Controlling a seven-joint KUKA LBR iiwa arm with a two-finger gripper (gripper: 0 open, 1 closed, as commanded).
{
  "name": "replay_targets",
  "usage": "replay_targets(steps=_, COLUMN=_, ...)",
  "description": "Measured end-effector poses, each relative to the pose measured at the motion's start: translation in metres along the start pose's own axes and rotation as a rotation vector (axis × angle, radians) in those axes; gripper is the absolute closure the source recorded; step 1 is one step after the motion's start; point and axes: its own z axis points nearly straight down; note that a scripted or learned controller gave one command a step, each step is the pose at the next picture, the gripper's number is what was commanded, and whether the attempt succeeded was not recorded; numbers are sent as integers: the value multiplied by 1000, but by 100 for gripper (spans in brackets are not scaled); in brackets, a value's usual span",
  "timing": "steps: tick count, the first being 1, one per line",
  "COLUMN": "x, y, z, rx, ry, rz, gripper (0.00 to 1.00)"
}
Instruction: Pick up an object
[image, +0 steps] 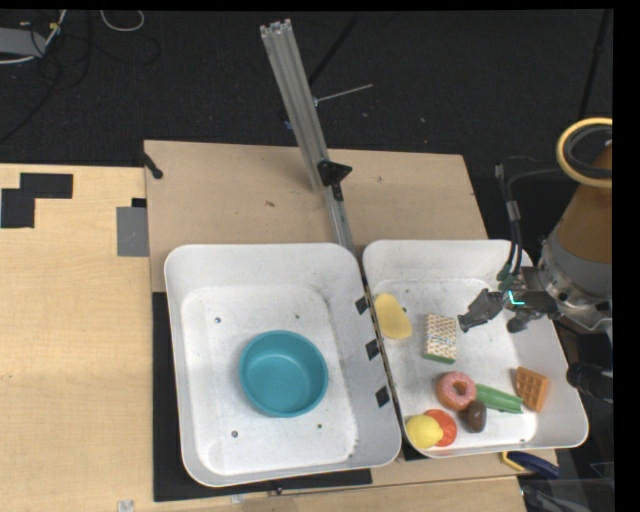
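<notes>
Above the right bin (400, 262), our gripper (497, 311) hangs with its two dark fingers spread wide and nothing between them. We see several candidates below and to its left: a waffle-patterned block (440, 337) lies nearest, just beside the left fingertip; a pink doughnut (457, 389), a green stick (499, 399), an orange waffle piece (532, 387), a dark brown lump (474, 416) and a red-and-yellow fruit (432, 428) crowd the bin's near end, and a yellow piece (391, 317) rests against the divider wall. The left bin (200, 270) holds a teal bowl (284, 373).

We judge the main risk to be a miss: the fingers sit off to the side of the block, so a straight descent could close on bare floor. Among the crowded pieces, a finger could land on top of one and push it aside, or nip two at once.

We cannot tell how high the fingers hover above the bin floor. Much of the arm is cut off at the right edge, and the brown lump is too small to identify.
</notes>
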Motion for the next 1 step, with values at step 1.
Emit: replay_targets(steps=1, x=0, y=0, z=0, rx=0, ry=0, rz=0, gripper=0)
